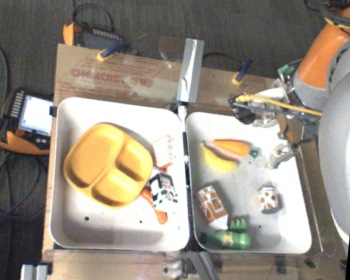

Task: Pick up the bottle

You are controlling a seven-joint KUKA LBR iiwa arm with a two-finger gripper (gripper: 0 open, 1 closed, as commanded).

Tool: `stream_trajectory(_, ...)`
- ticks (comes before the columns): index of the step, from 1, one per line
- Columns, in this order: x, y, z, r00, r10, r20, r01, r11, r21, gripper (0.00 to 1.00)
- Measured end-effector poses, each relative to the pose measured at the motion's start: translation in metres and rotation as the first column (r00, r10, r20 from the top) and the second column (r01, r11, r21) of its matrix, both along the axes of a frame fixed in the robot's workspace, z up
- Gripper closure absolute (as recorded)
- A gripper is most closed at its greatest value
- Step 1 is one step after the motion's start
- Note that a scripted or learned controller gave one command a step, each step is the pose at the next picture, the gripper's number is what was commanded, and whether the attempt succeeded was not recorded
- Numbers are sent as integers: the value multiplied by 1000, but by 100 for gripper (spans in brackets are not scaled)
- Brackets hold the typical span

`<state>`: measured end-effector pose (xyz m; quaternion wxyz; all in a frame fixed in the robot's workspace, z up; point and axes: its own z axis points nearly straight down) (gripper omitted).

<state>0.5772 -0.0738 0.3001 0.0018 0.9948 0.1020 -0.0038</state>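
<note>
The green bottle (227, 239) lies on its side along the front wall of the right bin (300, 201), its cap end pointing left. My gripper (280, 154) hangs over the far right corner of that bin, well away from the bottle and above the bin floor. Nothing shows held in it. The grey arm with its orange band comes in from the upper right.
In the right bin are a carrot (232, 147), a banana (218, 160), a brown carton (211, 204), a small green toy (238, 224) next to the bottle, and a small patterned cup (269, 199). The left bin (59, 217) holds a yellow divided plate (109, 164) and small packets.
</note>
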Motion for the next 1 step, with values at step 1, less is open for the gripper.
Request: stream_trajectory(1, 9, 90, -122, 999, 50, -4, -50, 999, 3, 0)
